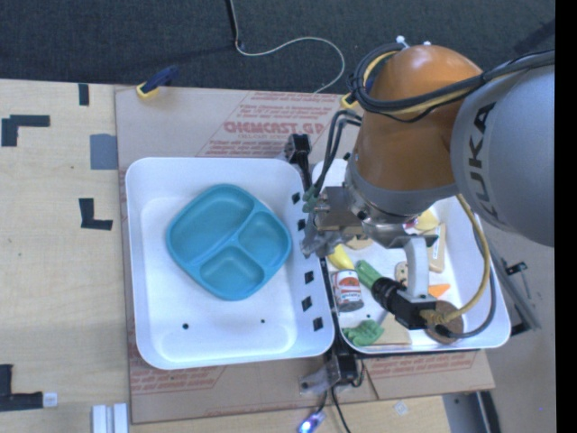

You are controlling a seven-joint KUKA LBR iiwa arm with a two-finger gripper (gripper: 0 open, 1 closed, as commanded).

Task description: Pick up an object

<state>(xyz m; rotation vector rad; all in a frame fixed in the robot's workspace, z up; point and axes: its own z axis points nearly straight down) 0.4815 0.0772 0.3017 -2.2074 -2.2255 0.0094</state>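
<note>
The right bin (482, 282), at lower right of the frame, holds small toy food items: a can (348, 290), a green piece (369, 273). They appear light, rigid and smooth; grasp across the narrow width. The gripper (317, 234) sits above the bins' divider; its state cannot be determined.

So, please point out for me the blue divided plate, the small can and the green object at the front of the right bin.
blue divided plate (229, 240): camera view, on its middle ridge.
small can (348, 290): camera view, on its label side.
green object (364, 334): camera view, on its middle.
</note>
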